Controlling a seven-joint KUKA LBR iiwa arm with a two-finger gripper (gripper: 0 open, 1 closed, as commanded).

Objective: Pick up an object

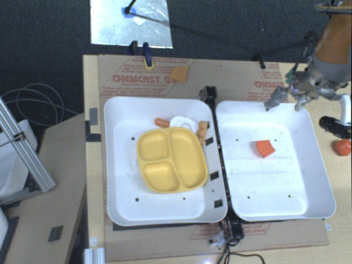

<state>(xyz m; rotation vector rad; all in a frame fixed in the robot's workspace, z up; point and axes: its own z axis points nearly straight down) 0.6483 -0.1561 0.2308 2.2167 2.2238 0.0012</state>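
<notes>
Camera view: end effector (287, 99) spread, holding nothing, above right bin's (316, 197) far rim. Orange block (265, 148) lies inside it. Left bin (118, 202) holds yellow divided tray (171, 160).

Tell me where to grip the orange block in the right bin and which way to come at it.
Grip the orange block across its two opposite side faces, coming straight down from above. It lies alone on the flat floor of the right bin, well away from the walls, so both fingers probably have room. It sits turned relative to the bin edges, so the gripper would likely need rotating to match.
</notes>
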